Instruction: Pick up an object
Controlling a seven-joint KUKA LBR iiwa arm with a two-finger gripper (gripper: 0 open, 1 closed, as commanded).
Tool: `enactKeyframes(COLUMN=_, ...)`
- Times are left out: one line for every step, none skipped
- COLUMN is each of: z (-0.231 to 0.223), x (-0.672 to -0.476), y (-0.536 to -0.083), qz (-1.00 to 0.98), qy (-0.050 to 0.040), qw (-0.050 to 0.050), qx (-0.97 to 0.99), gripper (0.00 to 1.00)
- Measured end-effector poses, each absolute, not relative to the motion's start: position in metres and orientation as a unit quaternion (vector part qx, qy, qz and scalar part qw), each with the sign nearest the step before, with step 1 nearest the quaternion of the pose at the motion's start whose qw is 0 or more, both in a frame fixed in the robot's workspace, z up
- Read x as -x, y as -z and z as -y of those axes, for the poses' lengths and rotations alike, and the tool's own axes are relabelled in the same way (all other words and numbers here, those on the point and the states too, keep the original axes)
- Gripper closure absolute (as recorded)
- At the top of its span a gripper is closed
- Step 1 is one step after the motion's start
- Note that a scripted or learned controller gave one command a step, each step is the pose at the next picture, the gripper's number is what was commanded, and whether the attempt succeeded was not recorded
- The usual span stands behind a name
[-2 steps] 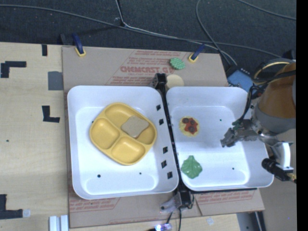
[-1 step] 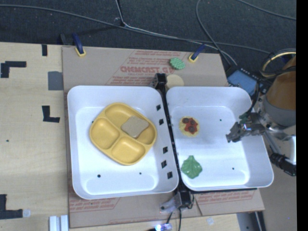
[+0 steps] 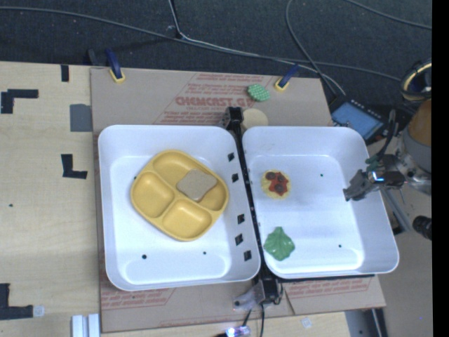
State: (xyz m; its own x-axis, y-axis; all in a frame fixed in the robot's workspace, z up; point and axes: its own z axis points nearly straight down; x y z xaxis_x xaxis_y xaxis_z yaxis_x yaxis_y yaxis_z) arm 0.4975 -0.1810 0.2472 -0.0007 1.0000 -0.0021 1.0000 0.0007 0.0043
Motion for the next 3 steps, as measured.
enactKeyframes(z=0.125, x=-0.506, y=-0.247, qz=-0.71, qy=-0.0006, qw=0.0, qx=-0.705, gripper=1.0)
enactKeyframes(z=0.07, x=-0.509, y=-0.251, qz=-0.71, qy=-0.0003, qw=-0.001, qx=-0.705, gripper=1.0)
enactKeyframes(z=0.016, x=-0.508, y=-0.254, qz=-0.71, qy=-0.0003, qw=-0.001, qx=-0.704, gripper=1.0)
